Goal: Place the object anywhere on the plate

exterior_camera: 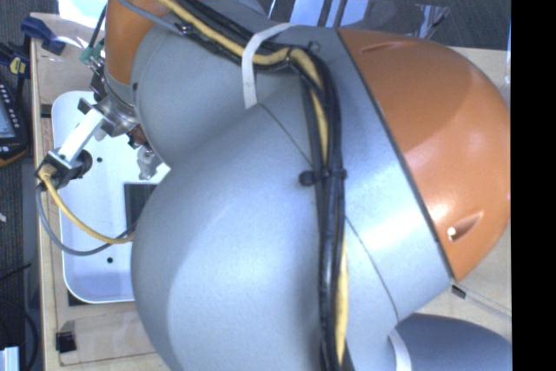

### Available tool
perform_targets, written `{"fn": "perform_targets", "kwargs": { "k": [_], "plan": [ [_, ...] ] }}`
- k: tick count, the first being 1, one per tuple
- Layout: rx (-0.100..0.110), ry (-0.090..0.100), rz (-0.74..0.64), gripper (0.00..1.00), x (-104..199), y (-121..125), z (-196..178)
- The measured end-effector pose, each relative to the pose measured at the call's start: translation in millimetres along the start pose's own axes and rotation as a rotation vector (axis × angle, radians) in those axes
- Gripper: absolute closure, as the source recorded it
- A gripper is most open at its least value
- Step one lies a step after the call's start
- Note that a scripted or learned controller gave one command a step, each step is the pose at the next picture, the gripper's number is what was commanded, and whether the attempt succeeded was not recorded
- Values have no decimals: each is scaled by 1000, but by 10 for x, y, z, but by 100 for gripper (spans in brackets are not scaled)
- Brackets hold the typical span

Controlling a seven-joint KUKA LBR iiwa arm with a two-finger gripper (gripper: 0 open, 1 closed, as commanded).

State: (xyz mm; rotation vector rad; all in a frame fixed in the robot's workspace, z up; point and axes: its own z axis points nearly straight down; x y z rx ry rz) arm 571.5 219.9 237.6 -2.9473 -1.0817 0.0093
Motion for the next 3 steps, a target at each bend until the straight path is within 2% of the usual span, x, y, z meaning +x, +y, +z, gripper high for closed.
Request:
{"fn": "perform_targets", "kwargs": {
  "k": [1,2,3],
  "plan": [
    [2,2,-272,100,-1383,492,-335],
    [2,1,61,100,-941,262,1444],
    [-2,4,138,100,-443,-242,161]
  ]
}}
